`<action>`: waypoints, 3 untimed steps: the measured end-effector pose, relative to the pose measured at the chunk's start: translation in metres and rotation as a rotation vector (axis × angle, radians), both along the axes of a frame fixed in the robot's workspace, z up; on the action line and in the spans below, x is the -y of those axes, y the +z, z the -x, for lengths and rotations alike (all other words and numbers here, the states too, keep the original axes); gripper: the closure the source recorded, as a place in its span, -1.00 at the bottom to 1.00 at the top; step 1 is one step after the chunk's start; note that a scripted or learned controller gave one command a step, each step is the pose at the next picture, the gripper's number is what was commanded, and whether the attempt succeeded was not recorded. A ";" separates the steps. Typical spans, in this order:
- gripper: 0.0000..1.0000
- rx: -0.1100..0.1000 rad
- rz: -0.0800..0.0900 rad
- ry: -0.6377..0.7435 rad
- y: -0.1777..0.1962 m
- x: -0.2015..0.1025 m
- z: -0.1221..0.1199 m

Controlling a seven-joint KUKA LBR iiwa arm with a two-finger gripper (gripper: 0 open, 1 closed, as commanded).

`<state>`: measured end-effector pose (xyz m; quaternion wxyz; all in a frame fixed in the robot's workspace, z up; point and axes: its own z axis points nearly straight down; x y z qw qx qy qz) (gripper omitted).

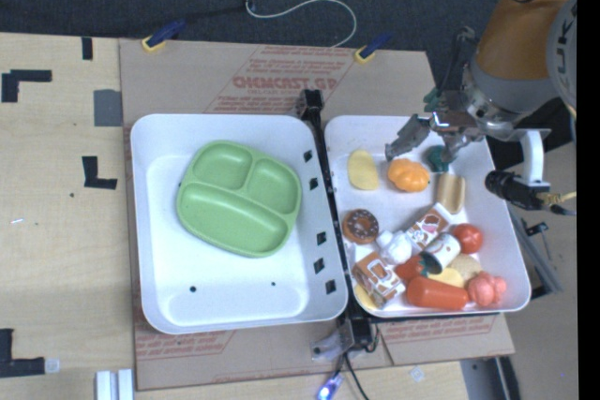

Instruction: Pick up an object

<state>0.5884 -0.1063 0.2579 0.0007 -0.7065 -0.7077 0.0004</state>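
Camera view looks down on two white bins side by side on cardboard. Far left of the jaws, the left bin [155, 201] holds a green divided plate [240, 198], lying flat and well apart from the gripper. A black divider strip [323, 192] runs between the bins.

Inside the right bin [514, 244], a pale yellow piece [363, 170] lies to the left of the jaws and slightly below them. An orange round fruit [409, 175] sits just below the gripper [424, 145], close to the left finger [403, 140] but not between the fingers. A small dark green item [439, 157] lies under the right finger; contact cannot be judged. A tan bread-like piece [451, 193] lies just below and right of the jaws.

Farther below, a chocolate doughnut [361, 226] sits beside a crowded heap of toy food [427, 262], with a red tomato [467, 239], a red sausage [437, 295] and a pink piece [487, 288] at the bin's near right corner.

The gripper hangs low over the upper part of the right bin, its jaws spread wide and holding nothing. The grey arm with its orange band [530, 9] leans in from the upper right.
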 end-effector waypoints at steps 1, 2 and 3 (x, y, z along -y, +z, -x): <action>-1.00 -0.003 -0.003 0.006 0.007 -0.075 0.063; -1.00 0.001 -0.005 0.016 0.035 -0.205 0.086; -1.00 0.012 -0.003 0.005 0.150 -0.229 0.097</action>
